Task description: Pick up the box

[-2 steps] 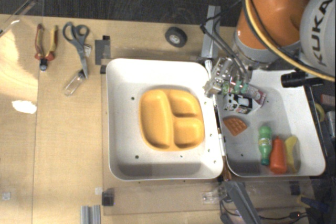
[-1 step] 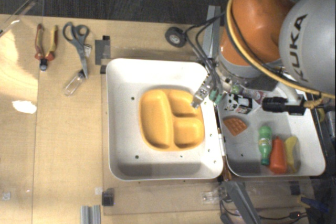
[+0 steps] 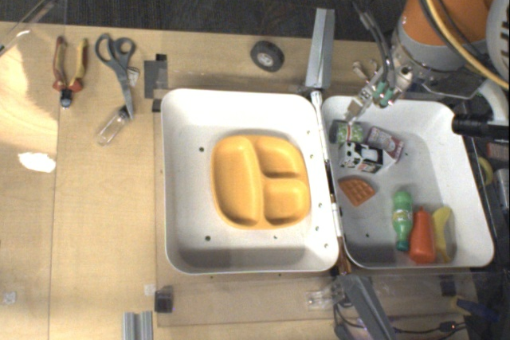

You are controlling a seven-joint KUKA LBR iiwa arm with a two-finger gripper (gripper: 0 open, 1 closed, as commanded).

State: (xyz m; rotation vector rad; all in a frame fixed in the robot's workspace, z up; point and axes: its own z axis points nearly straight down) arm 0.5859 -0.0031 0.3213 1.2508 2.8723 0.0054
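box (image 3: pixel 366 158) in right bin (image 3: pixel 462 171), untouched

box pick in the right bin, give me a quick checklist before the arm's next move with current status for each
1. Box located: ok, it lies in the right bin toward its upper left, among small packets.
2. Gripper above the box: not ok, it hangs near the bin's upper left rim, up the view from the box.
3. Fingers open for the grasp: cannot tell.
4. Box held: not ok, nothing shows between the fingers.
5. Space around the box: not ok, a green-labelled packet and the orange waffle piece lie close by.
6. Left bin: ok, the yellow tray sits apart from the pick.
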